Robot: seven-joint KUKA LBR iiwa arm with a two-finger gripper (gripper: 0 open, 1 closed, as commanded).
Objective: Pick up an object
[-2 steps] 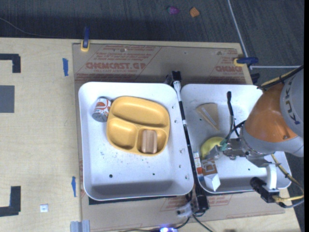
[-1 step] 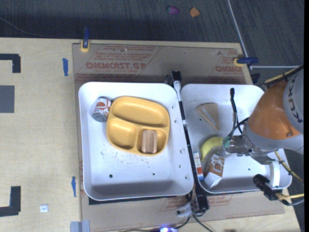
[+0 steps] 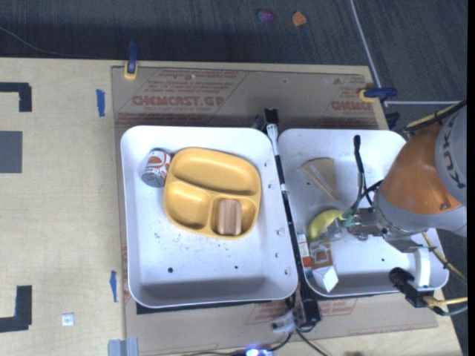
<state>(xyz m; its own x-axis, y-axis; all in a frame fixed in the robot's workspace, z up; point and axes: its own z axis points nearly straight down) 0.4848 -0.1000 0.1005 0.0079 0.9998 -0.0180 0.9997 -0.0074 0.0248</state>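
Camera view: gripper [image 3: 340,227] lowered into right bin [image 3: 375,143].
It sits at a yellow-green fruit [image 3: 323,223]; jaw state cannot be determined; lift remains pending.

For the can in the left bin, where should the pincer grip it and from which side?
Probably from above, across the can's round body, clear of its ends. It lies on its side in the bin's far-left corner, close against the yellow tray, so side approaches look blocked.

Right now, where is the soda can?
The soda can lies on its side in the far left corner of the left bin, touching the far left edge of the yellow divided tray.
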